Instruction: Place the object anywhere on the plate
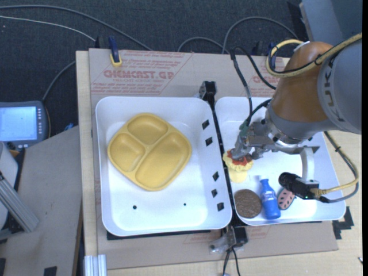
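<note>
Hovering tool (240,152) over cupcake toy (238,167), grip unclear, cookie (248,203), blue bottle (268,198) near, yellow plate (149,150) well apart

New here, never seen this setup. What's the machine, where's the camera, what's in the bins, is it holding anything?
One camera, fixed above the bench, looks down at a slant on two shallow white bins side by side. The grey machine with the orange band is a robot arm reaching in from the right; a program drives it.

The left bin holds a yellow plate with three compartments, the target of the task.

In the right bin lie a small yellow and red toy, a brown round disc, a blue bottle and a pink speckled piece.

The gripper sits low, right over the yellow and red toy. The arm hides the fingers, so whether the toy is gripped cannot be told. Nothing lies on the plate yet.
</note>
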`<state>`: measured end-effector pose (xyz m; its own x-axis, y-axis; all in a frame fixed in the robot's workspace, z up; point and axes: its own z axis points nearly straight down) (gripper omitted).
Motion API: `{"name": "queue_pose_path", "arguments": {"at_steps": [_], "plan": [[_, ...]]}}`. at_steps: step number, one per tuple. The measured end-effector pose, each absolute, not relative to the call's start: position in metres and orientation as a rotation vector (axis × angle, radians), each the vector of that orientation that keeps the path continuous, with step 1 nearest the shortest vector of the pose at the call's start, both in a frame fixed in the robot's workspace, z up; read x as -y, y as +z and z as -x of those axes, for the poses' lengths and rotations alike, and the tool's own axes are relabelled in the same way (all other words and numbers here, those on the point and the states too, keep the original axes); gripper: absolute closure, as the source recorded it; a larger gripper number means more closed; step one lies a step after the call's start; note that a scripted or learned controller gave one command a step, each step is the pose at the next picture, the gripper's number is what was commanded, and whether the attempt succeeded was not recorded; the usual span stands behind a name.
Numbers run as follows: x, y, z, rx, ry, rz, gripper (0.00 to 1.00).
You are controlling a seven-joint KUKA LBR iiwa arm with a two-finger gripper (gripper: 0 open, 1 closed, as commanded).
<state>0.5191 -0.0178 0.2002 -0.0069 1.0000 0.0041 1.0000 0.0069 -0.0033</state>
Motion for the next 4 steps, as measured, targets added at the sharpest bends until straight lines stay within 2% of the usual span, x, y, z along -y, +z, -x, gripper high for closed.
{"name": "queue_pose_path", "arguments": {"at_steps": [1,2,3,4], "plan": [[-0.04,0.205,-0.511,2.226,0.0,2.211,1.0],[-0.098,0.224,-0.519,2.228,-0.004,2.214,1.0],[-0.138,0.235,-0.52,2.227,-0.003,2.214,1.0],[-0.131,0.235,-0.517,2.22,0.003,2.22,1.0]]}}
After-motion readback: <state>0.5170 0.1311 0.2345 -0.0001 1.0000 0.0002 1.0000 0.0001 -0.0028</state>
